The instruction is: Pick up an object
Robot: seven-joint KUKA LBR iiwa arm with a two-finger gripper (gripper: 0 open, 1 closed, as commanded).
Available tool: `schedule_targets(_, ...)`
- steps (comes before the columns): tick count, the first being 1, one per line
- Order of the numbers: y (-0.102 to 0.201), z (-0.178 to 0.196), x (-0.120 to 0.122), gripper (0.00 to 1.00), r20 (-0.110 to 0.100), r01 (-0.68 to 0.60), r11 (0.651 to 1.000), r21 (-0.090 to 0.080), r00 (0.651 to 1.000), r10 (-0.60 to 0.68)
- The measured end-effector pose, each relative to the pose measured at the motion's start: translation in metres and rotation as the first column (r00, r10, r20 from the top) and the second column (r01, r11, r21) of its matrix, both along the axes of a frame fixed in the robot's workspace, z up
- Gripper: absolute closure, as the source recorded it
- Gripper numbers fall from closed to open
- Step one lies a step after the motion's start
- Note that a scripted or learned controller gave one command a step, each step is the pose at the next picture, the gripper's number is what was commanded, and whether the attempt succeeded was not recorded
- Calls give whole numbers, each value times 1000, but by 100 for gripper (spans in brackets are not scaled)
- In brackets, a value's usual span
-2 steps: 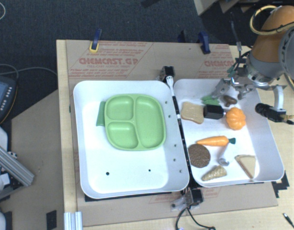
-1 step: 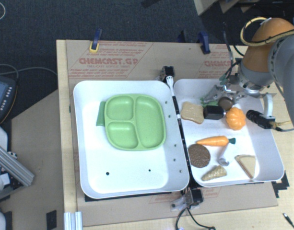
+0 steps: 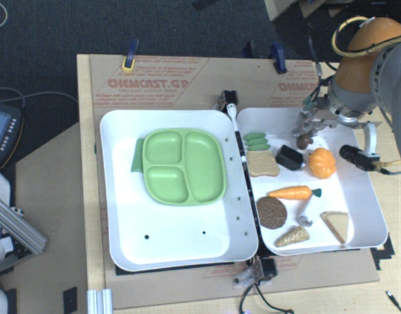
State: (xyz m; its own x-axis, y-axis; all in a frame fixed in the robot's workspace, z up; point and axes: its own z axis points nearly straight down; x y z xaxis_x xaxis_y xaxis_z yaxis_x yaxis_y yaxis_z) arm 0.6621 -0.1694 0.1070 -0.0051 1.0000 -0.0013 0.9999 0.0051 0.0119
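Bread wedge (image 3: 336, 225) lies at the right bin's (image 3: 373, 201) front edge; gripper (image 3: 306, 138), jaw state untellable, hovers near the back, approaching; next, descend.

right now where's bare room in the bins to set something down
The left bin is bare below the green plate and along its left wall. The right bin is crowded; one small bare patch lies between the carrot and its right wall.
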Motion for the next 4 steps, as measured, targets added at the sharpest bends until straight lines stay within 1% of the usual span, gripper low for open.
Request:
schedule_targets(1, 4, 63, -1, 100, -6, 4, 1000, -1, 1000, -4)
schedule_targets(2, 4, 118, 0, 100, -4, 4, 1000, -1, 1000, -4)
schedule_targets(3, 55, 129, -14, 100, -14, 1, 1000, 3, 1000, -1)
schedule_targets(4, 104, 122, -31, 100, -15, 0, 1000, 3, 1000, 0)
